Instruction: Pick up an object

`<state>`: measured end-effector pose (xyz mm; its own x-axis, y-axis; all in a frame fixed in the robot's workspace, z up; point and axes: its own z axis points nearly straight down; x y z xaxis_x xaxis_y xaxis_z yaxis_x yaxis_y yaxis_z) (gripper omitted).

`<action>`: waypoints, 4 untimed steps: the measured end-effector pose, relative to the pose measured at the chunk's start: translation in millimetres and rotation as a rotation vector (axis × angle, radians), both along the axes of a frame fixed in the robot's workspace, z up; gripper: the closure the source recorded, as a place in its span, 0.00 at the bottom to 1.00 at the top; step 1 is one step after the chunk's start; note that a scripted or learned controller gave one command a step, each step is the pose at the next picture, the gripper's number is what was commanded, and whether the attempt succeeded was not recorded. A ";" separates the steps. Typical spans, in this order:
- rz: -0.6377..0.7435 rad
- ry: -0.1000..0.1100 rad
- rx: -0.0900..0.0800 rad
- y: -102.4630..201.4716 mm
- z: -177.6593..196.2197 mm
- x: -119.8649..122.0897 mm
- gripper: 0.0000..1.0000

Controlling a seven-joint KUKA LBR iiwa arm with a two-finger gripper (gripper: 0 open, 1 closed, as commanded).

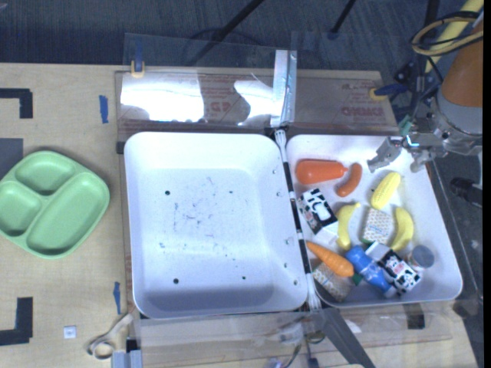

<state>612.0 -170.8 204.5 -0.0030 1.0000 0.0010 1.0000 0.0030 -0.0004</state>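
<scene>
A pale wooden bench (pixel 69 98) carries my two white bins, the left bin (pixel 207 205) bare and the right bin (pixel 441 228) crowded with toys. My gripper (pixel 400 154) hovers at the right bin's one o'clock corner, fingers spread apart and gripping nothing. Below it, toward seven o'clock, lie an orange carrot (pixel 318 170), a sausage (pixel 349 179) and a yellow corn cob (pixel 384 189) (all untouched). A green divided plate (pixel 50 203) sits at the bench's nine o'clock.

arm (pixel 466 90): cut by right edge | blue toy (pixel 368 269): partly buried, unidentifiable
</scene>
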 end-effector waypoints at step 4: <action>-0.143 -0.005 0.003 -32.4 -98.1 -6.9 1.00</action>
